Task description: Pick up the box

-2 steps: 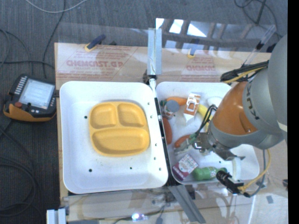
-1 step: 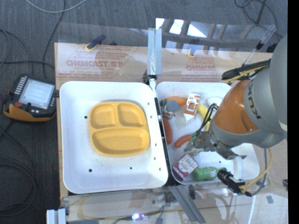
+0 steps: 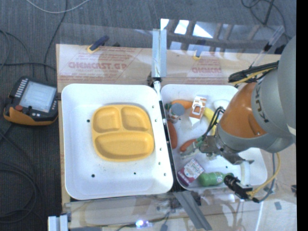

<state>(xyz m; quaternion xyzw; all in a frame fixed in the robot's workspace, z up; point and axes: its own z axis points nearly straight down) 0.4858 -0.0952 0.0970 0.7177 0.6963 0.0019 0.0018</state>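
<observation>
A small white and orange box (image 3: 198,106) stands near the back of the right bin (image 3: 260,174). A maroon and white box (image 3: 191,171) lies flat near that bin's front left corner, beside a green object (image 3: 211,179). My gripper (image 3: 198,146) hangs low over the middle of the right bin, between the two boxes and just above the maroon one. I see neither box held in it. The grey and orange arm (image 3: 250,114) covers the right half of the bin.
The left bin (image 3: 77,143) holds a yellow compartment tray (image 3: 123,132). Around the gripper lie an orange carrot (image 3: 182,103), a grey cup (image 3: 176,110), a red-orange stick (image 3: 172,134), a yellow item (image 3: 210,114) and clear plastic. A handheld pendant (image 3: 31,101) sits left of the bench.
</observation>
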